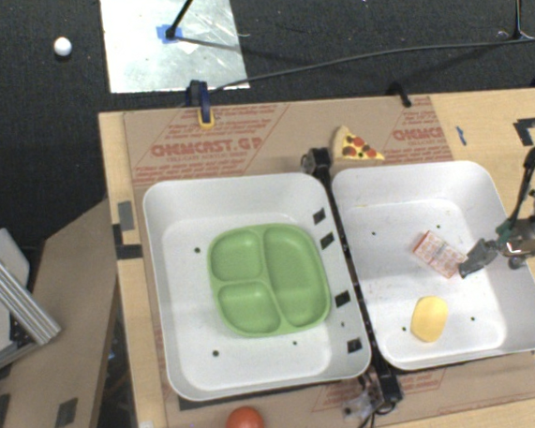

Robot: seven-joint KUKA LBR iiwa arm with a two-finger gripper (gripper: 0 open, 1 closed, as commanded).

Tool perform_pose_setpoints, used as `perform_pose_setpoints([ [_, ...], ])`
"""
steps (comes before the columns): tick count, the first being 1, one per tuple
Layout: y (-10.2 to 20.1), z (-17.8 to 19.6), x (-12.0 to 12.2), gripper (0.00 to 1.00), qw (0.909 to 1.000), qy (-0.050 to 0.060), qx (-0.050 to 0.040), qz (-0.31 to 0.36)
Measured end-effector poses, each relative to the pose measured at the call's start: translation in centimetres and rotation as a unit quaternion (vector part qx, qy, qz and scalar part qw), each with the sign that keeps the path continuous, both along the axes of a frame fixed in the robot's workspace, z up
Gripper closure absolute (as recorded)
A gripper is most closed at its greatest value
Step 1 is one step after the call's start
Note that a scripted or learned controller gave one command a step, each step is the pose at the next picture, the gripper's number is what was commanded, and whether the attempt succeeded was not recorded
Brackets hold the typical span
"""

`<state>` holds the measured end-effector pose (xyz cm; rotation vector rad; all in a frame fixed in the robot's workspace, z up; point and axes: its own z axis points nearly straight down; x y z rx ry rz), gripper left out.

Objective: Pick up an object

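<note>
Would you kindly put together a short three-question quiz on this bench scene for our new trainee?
1. True or false: the green divided plate lies in the left bin.
2. Which object lies nearest the pincer in the right bin?
A. the yellow lemon-like object
B. the small pink-patterned packet
C. the toy pizza slice
3. Fill in: the orange-red ball sits ____ the bins, on the brown board near the view's bottom edge.

Key: 1 true; 2 B; 3 outside.
</note>
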<state>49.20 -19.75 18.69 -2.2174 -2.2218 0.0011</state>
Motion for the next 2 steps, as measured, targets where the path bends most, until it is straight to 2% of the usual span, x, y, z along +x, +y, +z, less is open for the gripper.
perform_pose_setpoints([
  [2, -0.3, -8.5, 0.1, 0.0, 1.0, 0.0, -0.0003, 0.0],
])
